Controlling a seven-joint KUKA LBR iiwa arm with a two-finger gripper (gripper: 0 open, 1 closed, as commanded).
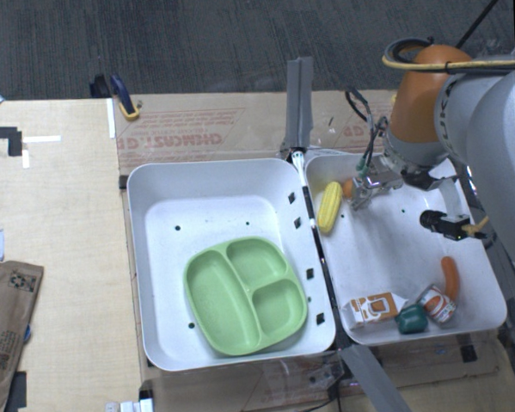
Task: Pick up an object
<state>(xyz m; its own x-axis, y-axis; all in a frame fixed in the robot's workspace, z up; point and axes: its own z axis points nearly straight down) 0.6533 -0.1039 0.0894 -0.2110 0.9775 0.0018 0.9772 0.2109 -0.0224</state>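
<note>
My gripper [361,193] reaches down into the back left part of the right bin [389,254]. It hangs just right of a yellow corn cob [329,206] that leans against the bin's left wall. A small orange thing [349,187] shows right beside the fingertips. Whether anything sits between them is hidden by the wrist. Along the bin's front lie a small brown and white carton [371,309], a dark green piece [411,320], a red and white can [437,303] and an orange sausage [450,274].
The left bin [156,249] holds a green divided plate [244,294]. A grey post [299,104] rises behind the divider between the bins. My arm's orange band [424,93] and grey body cover the right bin's back right corner.
</note>
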